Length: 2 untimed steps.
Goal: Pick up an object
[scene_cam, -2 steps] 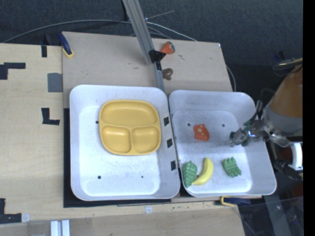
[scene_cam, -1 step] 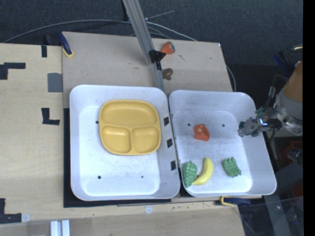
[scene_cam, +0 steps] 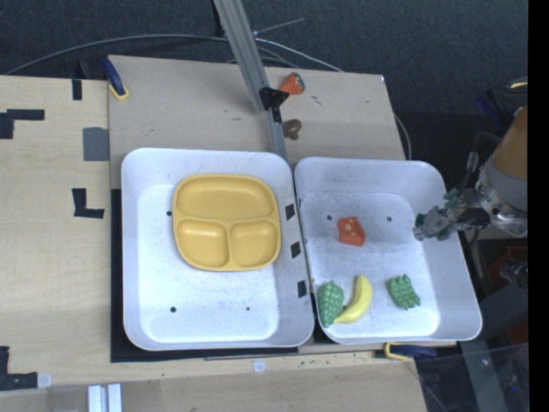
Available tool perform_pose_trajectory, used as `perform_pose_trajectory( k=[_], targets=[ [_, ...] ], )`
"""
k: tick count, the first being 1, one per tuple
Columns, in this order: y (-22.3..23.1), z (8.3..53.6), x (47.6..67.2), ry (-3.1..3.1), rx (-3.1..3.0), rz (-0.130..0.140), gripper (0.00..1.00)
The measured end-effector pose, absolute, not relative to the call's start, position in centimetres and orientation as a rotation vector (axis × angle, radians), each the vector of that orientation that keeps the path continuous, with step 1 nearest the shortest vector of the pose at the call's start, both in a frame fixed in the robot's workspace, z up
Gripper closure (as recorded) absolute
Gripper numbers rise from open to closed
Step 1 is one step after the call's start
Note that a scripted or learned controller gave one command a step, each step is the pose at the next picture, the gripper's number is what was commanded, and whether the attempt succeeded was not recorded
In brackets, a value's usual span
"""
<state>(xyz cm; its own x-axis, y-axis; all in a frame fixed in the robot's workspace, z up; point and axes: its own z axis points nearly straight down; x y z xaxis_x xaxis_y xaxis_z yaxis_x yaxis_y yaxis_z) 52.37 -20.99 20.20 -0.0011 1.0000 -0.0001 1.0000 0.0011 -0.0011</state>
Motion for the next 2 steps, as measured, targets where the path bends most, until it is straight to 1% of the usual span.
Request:
perform_pose_trajectory(
  k=[1, 2],
  targets=[
    [-15.5, 21.4, 54.6, -2.229, -2.212, -0.003, 1.00],
    [-10.1, 21.8, 57.8, -2.230, -2.212, -0.003, 1.00]
  ],
)
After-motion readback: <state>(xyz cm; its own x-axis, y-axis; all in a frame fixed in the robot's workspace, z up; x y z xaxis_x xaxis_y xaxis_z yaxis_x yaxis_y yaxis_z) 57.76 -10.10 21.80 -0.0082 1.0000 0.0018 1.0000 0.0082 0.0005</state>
